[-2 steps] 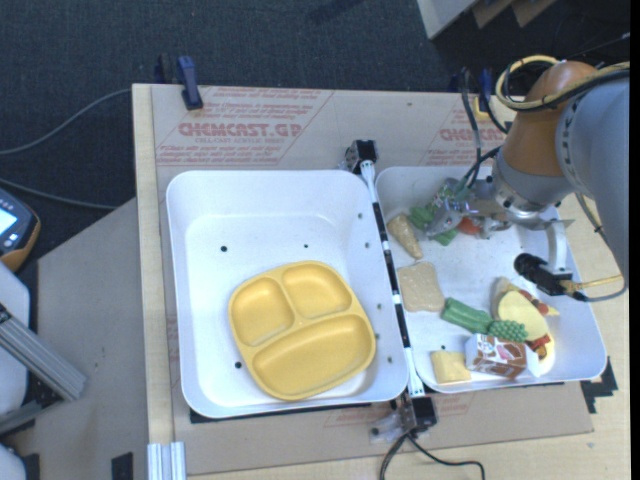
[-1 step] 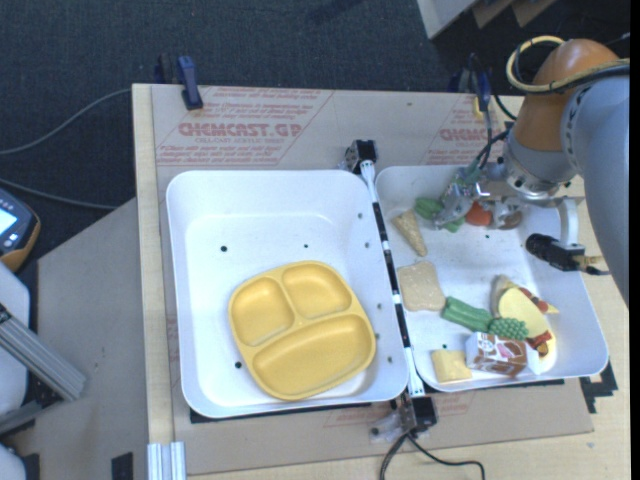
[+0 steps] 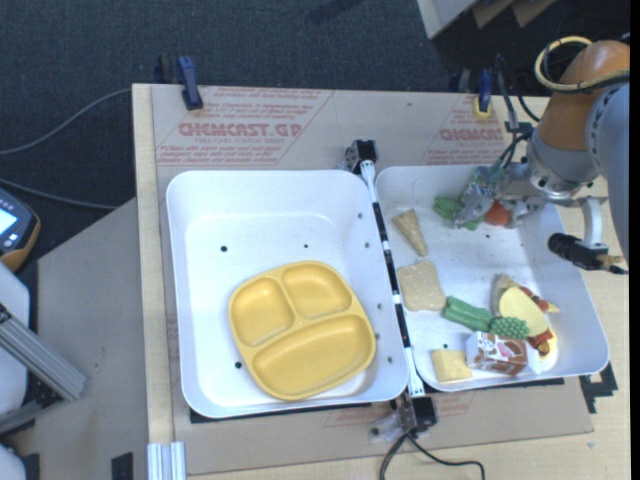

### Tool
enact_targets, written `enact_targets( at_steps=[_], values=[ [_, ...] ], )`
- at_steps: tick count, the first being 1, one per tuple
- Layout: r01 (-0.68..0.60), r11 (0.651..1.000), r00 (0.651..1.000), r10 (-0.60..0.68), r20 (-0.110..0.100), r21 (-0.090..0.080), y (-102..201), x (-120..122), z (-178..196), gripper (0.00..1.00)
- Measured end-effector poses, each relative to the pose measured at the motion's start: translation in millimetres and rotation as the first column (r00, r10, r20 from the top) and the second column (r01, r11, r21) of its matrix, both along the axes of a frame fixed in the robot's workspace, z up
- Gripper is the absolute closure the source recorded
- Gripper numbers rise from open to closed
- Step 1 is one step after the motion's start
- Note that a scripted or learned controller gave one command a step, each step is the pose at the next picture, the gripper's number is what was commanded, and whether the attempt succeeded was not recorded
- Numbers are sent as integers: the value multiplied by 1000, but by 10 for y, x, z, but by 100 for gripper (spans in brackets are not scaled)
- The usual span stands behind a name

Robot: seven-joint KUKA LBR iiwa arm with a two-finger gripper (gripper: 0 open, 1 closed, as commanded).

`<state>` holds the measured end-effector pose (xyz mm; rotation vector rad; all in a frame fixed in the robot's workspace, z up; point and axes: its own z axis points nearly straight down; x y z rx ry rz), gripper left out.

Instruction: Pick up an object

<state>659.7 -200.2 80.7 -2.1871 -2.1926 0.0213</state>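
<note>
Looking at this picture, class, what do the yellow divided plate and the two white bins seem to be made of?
The yellow divided plate looks like moulded plastic: one even colour, rounded compartment walls, a soft sheen. The left bin and the right bin look like thin formed plastic too, smooth and white with rolled rims, though coated metal cannot be ruled out from this view.
</note>
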Motion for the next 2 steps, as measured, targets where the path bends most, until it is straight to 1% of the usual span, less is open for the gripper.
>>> enact_targets(
  at_steps=[1,2],
  values=[
    [-7,1000,1000,7,-7,22,-83,23,4,0],
    [-9,1000,1000,9,-8,19,-80,25,6,0]
  ],
)
